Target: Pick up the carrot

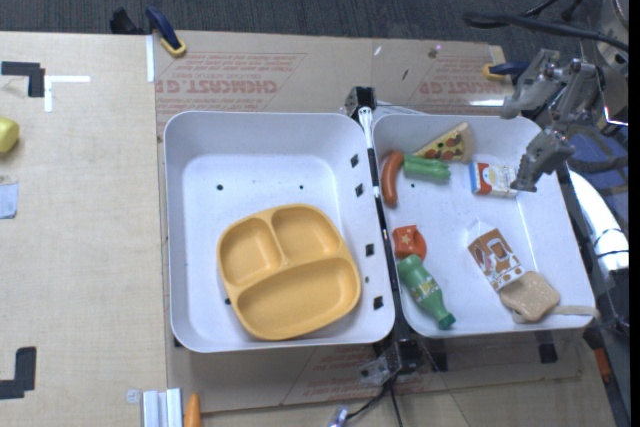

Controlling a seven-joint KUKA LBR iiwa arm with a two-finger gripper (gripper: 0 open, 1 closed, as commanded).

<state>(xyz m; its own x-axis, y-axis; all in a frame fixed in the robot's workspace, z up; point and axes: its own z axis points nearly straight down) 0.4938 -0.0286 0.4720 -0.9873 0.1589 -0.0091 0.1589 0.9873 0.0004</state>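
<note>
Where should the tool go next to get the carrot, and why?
Probably toward the view's left and slightly down: the tool sits at the right bin's upper right beside the small carton, while the carrot lies against the bin's left wall, past the green piece.

Grey two-finger gripper (527, 177) hovering over the right white bin (560, 225), yellow compartment plate (290, 270) lying in the left white bin (190, 215), green plastic bottle (425, 291) lying near the divider.
</note>
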